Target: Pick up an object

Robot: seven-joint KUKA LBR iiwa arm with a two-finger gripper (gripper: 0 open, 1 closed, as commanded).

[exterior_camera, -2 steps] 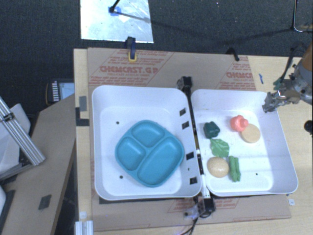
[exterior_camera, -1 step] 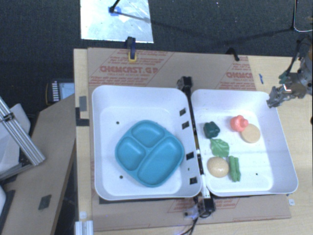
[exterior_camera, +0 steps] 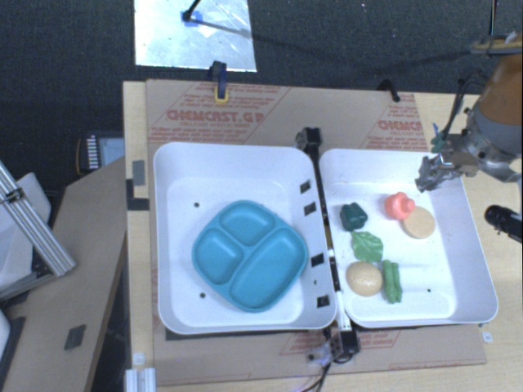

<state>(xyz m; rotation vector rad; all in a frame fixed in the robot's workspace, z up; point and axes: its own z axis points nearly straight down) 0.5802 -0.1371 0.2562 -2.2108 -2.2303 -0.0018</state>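
The approach step is judged to be in hand: the metal 2-finger claw (exterior_camera: 431,172) is hung over the right shallow white plastic bin (exterior_camera: 467,243), nothing pinched; spread or pressed together cannot be told. Just below it, a glossy pink rounded toy (exterior_camera: 400,206) is seen touching a flat tan disc (exterior_camera: 419,223). A descent is called for next.

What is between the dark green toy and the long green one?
In the camera view, a leafy green piece lies between the dark green toy and the long green one.

Dark carpet floor (exterior_camera: 65,55) surrounds the wooden bench (exterior_camera: 270,109).
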